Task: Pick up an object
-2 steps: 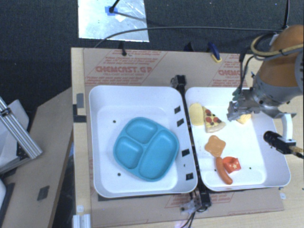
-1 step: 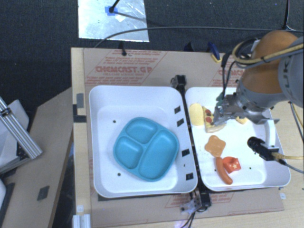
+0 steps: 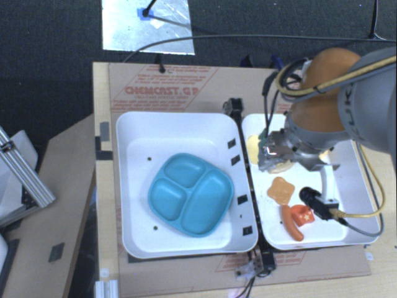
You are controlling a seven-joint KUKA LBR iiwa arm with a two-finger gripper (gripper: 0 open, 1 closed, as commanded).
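Camera view is showing my pincer (image 3: 273, 157) hanging over the right bin (image 3: 360, 231) above a pale yellow piece (image 3: 253, 145); I cannot tell its state.

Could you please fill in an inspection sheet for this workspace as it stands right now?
Surface: bench carrying a left white bin and a right white bin side by side on printed cardboard.
Job's things: blue divided plate in the left bin; orange piece, red piece, orange-red sausage shape and pale yellow item in the right bin.
Clutter: nothing seen.
Grippers: gripper low over the right bin's upper left; finger state hidden.
Cables: yellow and black cables along the arm.
Surroundings: silver sheet on dark floor; aluminium frame at left.
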